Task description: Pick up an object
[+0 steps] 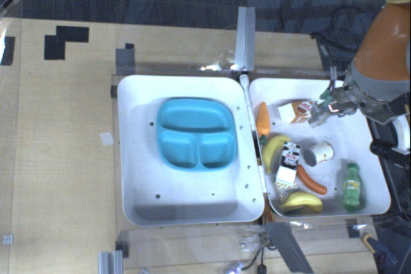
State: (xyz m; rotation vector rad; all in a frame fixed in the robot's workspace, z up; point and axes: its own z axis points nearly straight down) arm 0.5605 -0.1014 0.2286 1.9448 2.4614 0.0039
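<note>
Looking down from the camera above the bench, you see the gripper [319, 113] low over the back of the right bin [379, 157], just beside a small brown and white packet [294, 111]. You cannot tell how its jaws stand, because the tip is small and blurry. Nothing shows between them, so treat the pick as not done yet.

Your things to grab all sit in that right bin. A carrot [262, 119] lies by the wall between the bins. A banana [273, 151] curves below it, touching a black and white box [291, 154]. A grey cup [318, 153] lies on its side near the middle. A sausage [311, 179], a second banana [302, 202] and a green bottle [351, 187] sit at the front. The left bin [138, 157] holds a blue tray [196, 133].

Here is what could go wrong, I think. The packet is flat, so the gripper could slide off it. The cup could roll away if bumped. The toys are packed close, so you might push one instead of catching it.
</note>
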